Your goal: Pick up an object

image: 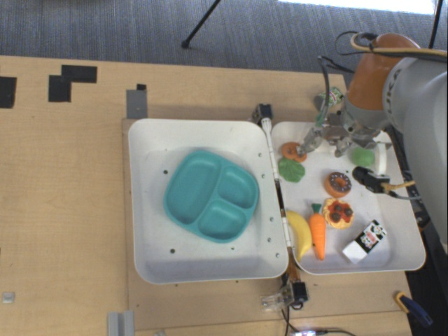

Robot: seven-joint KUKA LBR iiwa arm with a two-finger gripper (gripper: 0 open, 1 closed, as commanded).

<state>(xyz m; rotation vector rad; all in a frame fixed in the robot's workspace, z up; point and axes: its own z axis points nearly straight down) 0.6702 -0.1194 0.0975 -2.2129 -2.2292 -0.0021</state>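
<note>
Your gripper point(323, 140) hangs over the far part of the right bin point(402, 257); its two fingers stand apart with nothing between them, one fingertip point(306, 146) reaching toward the bin's left side. Just beside that fingertip you see a small orange piece point(292, 151), roundish, so its long axis is hard to call; a green leafy piece point(291, 170) lies touching it on the near side. On the gripper's other side sits a pale green lump point(363, 156). Your arm point(392, 75) comes in from the right, the orange band point(381, 68) above the wrist, the wrist bent down into the bin. Nearer you lie a brown doughnut point(339, 183) and a tart with red fruit point(339, 213); a carrot point(318, 235) lies lengthwise front to back, its tip pointing at the near rim, with a banana point(301, 233) alongside on its left, running the same way. A small black-and-white carton point(365, 241) lies tilted by the near right corner. Across the divider, the left bin point(150, 257) holds a teal divided plate point(212, 195).
</note>
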